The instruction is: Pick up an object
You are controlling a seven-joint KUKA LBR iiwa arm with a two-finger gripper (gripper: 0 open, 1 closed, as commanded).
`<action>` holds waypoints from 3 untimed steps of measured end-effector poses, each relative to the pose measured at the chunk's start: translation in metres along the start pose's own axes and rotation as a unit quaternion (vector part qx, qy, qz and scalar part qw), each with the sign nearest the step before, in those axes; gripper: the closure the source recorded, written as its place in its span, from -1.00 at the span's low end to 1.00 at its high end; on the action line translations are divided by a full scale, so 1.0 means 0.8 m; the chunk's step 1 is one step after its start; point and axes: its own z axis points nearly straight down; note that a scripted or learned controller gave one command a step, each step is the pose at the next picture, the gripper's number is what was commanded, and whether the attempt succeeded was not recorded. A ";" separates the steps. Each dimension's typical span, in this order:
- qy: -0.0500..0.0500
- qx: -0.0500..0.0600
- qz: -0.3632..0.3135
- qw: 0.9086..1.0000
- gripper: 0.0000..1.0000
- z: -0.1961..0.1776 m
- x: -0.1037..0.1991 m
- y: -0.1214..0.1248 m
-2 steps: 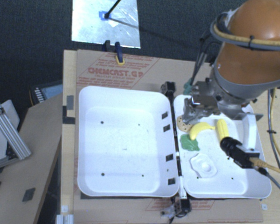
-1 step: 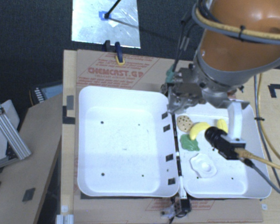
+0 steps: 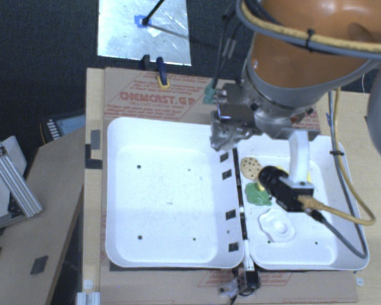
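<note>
Gripper (image 3: 224,139) low over the upper left corner of the right bin (image 3: 319,248), beside the divider. Impossible to tell how far open; nothing visibly held. Nearest candidate: round speckled cookie (image 3: 249,166), just below and right of the gripper. Further down the frame, green leafy piece (image 3: 257,195), then fried-egg toy (image 3: 276,226).

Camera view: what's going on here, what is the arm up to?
The grey arm with the orange band reaches in from the right. Its gripper hangs over the far end of the seam between the left white bin and the right white bin. A round tan cookie with dark chips, a green leafy piece and a white fried-egg shape lie in the right bin, none picked up yet.
</note>
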 end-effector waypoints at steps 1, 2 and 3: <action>0.001 -0.002 -0.001 1.000 1.00 -0.072 0.066 0.022; -0.001 0.001 0.001 1.000 -1.00 -0.067 0.062 0.021; 0.000 0.000 0.000 1.000 1.00 -0.082 0.063 0.021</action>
